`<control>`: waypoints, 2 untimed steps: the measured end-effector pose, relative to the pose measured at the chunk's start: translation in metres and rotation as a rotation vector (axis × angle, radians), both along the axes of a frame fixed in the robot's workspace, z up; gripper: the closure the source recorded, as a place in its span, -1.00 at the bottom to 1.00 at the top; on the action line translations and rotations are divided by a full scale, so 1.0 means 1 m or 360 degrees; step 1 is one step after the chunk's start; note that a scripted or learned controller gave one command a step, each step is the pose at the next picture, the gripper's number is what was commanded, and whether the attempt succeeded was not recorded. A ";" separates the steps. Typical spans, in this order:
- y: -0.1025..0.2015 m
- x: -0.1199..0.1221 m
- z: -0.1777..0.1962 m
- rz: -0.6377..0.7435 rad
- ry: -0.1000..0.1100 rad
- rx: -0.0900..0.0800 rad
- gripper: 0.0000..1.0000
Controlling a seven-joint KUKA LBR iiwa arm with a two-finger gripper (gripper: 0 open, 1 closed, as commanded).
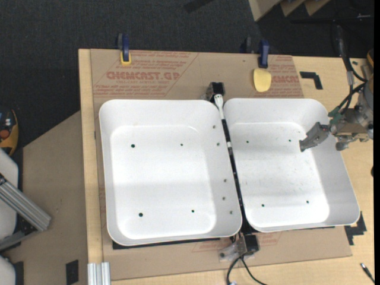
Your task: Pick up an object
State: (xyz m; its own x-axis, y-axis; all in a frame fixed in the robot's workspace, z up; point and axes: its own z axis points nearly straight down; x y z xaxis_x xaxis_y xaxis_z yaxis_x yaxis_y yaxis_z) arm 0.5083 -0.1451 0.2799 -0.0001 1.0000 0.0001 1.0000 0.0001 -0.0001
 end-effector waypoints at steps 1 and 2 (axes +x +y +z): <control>0.000 0.001 0.011 0.0001 -0.0005 -0.0002 1.00; 0.055 0.021 0.183 0.0011 -0.0037 -0.0005 1.00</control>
